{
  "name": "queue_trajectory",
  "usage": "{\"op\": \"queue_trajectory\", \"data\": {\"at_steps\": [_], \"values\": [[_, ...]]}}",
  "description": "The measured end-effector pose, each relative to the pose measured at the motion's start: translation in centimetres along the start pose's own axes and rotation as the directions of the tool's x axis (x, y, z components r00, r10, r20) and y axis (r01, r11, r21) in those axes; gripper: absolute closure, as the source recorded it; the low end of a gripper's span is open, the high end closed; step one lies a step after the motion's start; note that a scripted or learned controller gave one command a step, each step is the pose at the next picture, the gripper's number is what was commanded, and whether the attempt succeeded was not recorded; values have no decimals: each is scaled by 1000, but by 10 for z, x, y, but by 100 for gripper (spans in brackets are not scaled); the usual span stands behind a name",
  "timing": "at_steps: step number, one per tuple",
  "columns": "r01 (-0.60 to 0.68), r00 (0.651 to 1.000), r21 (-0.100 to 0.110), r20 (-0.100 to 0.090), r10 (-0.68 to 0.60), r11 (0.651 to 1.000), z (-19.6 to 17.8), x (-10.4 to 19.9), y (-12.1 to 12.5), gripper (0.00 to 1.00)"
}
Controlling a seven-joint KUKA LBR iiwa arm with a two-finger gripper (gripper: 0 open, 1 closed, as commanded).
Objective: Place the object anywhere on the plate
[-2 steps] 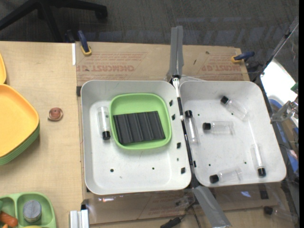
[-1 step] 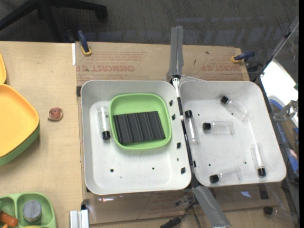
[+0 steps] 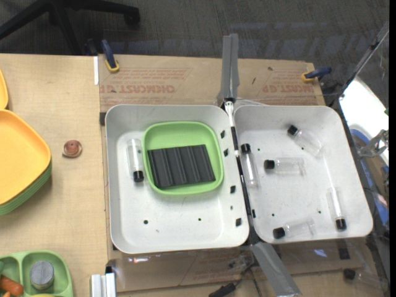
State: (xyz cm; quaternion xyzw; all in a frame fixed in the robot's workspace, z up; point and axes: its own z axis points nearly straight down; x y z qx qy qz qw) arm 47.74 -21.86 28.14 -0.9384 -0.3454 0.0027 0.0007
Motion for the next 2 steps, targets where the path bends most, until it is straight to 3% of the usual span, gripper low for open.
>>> {"op": "queue_trajectory", "data": {"at_steps": [2], "values": [[-151,988,1,-1,151,988,17,0,0,0]]}}
